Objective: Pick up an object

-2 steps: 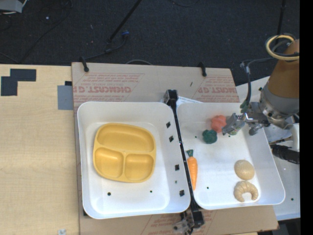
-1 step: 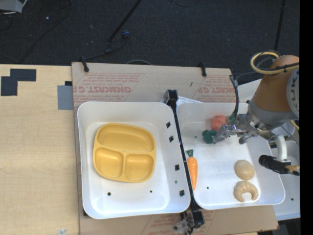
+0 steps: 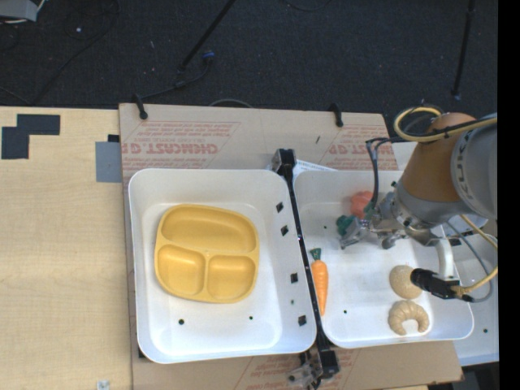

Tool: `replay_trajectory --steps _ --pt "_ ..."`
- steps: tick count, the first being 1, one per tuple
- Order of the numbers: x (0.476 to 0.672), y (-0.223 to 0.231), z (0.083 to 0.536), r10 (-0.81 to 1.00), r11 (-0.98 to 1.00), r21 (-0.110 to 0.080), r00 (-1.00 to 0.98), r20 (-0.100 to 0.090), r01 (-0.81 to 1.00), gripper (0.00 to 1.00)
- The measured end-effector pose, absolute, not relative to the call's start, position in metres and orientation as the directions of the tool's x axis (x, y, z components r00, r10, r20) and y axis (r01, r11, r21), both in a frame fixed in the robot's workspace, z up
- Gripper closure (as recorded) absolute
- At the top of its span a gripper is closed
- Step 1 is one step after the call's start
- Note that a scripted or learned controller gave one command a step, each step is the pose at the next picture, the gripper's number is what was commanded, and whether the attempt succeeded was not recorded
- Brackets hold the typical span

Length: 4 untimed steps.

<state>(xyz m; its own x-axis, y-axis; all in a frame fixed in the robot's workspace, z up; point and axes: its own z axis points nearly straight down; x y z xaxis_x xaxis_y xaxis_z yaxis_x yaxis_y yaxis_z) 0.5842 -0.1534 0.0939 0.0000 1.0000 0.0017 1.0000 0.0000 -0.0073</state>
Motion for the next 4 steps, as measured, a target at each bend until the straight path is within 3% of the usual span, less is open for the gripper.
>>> replay_trajectory --steps 1,4 --pt "0.585 -0.154 0.107 1.000 -0.003 -0.006 0.003 0.001 1.000 1.00" --pt "0.600 -0.152 0.291 1.000 0.002 0.003 -0.002 -0.001 1.000 1.00"
